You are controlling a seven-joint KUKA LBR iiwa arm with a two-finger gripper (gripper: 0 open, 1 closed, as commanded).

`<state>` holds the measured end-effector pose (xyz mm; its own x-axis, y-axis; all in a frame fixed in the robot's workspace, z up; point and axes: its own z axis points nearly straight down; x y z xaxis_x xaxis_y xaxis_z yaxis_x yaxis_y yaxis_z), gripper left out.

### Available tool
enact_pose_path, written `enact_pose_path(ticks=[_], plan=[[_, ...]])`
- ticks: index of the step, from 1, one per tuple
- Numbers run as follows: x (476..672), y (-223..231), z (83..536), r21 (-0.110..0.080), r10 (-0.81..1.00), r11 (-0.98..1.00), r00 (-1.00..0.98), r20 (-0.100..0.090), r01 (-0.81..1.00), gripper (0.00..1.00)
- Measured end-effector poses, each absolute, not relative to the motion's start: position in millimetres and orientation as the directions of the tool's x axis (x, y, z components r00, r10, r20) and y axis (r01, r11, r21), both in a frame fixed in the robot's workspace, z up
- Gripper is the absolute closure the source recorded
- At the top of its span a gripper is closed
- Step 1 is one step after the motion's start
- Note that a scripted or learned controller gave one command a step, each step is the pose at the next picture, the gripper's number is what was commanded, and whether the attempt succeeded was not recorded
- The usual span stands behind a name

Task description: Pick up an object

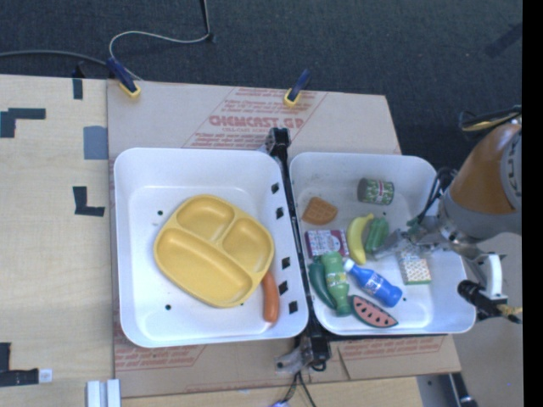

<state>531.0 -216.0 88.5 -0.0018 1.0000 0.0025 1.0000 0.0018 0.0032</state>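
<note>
Two white bins on the desk, arm entering from the right.

Left bin (136,227): yellow compartment plastic tray (214,249), orange carrot (270,298). Right bin (407,166): green bottle (334,280), blue-and-white bottle (373,284), watermelon slice (373,312), yellow banana (358,237), green can (375,191), checked packet (415,269). Gripper (405,237) hangs just right of the banana, whose long axis runs near-upright; cannot tell whether fingers are spread.

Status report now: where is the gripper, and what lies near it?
Gripper low in right bin, nothing seen between fingers. Banana and green vegetable just beside it. Blue bottle close below.
</note>
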Motion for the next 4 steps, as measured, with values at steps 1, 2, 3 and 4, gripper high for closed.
enact_pose_path(ticks=[1,2,3,4], plan=[[529.6,-216.5,88.8,0.006,1.000,0.005,-0.005,0.003,1.000,0.00],[531.8,-218.8,88.4,0.001,1.000,0.005,-0.005,0.010,1.000,0.00],[525.2,-217.9,89.4,0.015,1.000,0.010,-0.010,0.004,1.000,0.00],[520.6,-217.8,89.6,0.016,1.000,0.011,-0.011,0.004,1.000,0.00]])
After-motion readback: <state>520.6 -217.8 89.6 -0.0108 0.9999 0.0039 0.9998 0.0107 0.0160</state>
